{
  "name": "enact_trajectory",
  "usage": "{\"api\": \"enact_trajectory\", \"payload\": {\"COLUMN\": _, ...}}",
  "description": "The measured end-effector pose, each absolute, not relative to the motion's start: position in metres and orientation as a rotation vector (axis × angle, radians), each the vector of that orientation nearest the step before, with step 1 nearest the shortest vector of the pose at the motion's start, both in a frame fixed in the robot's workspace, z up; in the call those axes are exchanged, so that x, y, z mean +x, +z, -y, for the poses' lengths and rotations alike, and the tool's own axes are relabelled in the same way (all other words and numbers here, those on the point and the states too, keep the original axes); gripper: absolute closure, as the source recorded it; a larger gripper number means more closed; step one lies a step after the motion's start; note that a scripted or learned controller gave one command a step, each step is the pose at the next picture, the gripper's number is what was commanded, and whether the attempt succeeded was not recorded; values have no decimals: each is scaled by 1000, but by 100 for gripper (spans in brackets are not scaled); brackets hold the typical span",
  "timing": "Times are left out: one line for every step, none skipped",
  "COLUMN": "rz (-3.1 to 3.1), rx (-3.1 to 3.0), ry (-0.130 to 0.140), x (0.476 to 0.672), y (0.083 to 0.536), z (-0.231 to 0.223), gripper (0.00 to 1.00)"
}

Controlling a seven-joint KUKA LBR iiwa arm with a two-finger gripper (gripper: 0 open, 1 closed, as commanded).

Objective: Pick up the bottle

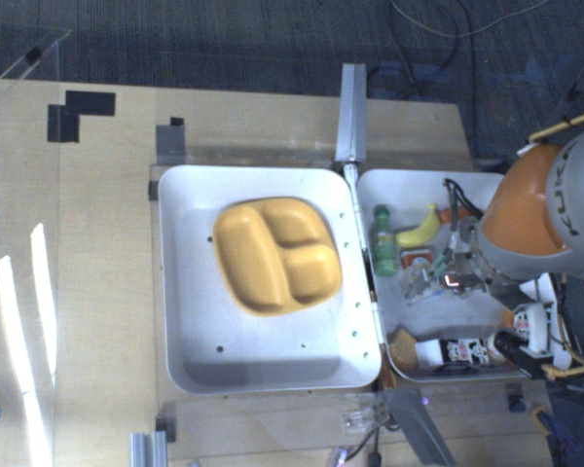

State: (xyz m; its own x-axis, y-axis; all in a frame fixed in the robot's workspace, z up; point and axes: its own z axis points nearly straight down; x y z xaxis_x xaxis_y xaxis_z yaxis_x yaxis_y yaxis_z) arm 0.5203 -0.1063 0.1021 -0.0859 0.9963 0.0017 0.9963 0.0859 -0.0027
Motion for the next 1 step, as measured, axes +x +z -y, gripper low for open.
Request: {"api": "enact_trajectory", "payload": {"rz": 2575, "rx": -1815, "ry": -8, "x": 599, "y": 88, "z": 98, "gripper": 0}}
